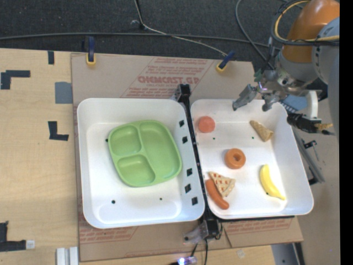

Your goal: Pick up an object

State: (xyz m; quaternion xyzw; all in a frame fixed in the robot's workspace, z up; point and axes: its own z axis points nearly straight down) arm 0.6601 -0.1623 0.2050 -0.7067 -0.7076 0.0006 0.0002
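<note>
The gripper hangs over the top edge of the right bin, and its two fingers are spread apart with nothing between them. It looks ready to come down on some toy food, but it has not grabbed anything yet. The nearest things are the cone, just below it, and the red ball, off to the side by the wall between the bins. Lower down lie the donut, the banana, the pizza slice and the hot dog, which touches the pizza. The food is spread out, so I think the fingers can fit around one piece. The left bin holds a green tray. Both bins sit on brown cardboard on a wooden bench, with a dark floor behind.
</note>
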